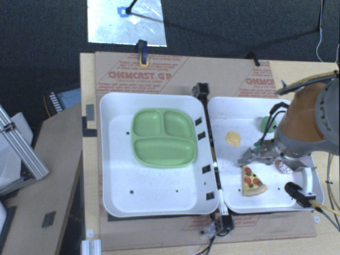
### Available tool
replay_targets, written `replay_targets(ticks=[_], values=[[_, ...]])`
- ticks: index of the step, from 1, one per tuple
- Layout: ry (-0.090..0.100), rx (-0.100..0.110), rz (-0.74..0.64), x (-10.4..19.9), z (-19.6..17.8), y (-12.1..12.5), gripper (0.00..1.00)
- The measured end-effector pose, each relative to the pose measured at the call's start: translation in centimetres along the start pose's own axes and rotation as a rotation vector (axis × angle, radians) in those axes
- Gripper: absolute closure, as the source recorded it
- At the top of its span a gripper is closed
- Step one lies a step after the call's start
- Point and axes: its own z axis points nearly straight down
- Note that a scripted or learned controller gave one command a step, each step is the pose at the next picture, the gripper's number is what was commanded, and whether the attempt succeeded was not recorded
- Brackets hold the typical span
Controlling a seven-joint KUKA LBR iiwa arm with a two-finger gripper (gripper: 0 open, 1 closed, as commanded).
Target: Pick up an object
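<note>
Pizza slice (253,181) just below tool (248,158), apart.

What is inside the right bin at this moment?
The right bin holds a toy pizza slice, a small yellow piece and the gripper. The arm partly covers a green item and a red-and-white item.

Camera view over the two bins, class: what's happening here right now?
A grey robot arm reaches in from the right over the right bin. Its gripper sits low between a small yellow piece and a toy pizza slice, which both lie loose on the bin floor. Nothing is visibly gripped yet. The left bin holds a green divided plate.
</note>
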Motion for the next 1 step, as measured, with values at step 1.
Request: replay_targets(ticks=[1], values=[[-0.001,-0.005,-0.001,-0.04,-1.30,0.15,1.00]])
